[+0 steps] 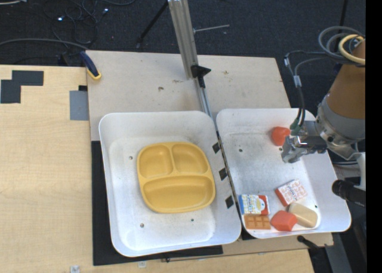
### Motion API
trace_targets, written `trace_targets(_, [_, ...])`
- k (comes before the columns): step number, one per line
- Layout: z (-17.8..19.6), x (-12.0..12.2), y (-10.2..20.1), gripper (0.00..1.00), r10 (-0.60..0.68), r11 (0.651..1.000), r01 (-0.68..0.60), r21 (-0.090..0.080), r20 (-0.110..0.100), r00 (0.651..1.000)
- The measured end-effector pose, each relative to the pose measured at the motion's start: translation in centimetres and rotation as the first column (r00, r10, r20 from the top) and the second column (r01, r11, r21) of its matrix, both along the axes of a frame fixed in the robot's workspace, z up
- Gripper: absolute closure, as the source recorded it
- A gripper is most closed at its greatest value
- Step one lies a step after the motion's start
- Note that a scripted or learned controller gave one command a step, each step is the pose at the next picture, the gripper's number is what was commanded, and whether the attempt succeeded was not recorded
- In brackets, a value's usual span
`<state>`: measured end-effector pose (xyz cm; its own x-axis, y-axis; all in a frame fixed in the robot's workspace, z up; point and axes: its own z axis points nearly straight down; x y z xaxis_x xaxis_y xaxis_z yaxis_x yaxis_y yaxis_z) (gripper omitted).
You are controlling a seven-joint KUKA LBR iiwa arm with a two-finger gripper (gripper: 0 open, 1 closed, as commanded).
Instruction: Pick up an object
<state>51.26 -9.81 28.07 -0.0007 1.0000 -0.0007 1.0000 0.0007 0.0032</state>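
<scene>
- The gripper (290, 151) is small and dark against the bin; its fingertips cannot be made out.
- The orange ball (279, 135) is partly covered on its right side by the gripper body.
- The printing on the small carton (254, 204) is too small to read.
- The arm (349, 95) is cut off at the right.

Bright, even overhead light; soft shadows; slightly grainy focus.

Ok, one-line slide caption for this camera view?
Gripper hovers in the right bin near an orange ball; yellow divided plate in the left bin.
</scene>
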Motion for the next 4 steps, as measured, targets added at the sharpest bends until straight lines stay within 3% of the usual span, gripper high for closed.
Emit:
trace_targets(2, [-1.5,0.0,8.8,1.0,0.003,1.0,-0.003,0.002,-0.007,1.0])
trace_targets(4, [-2.5,2.0,18.6,1.0,0.004,1.0,-0.004,0.001,-0.006,1.0])
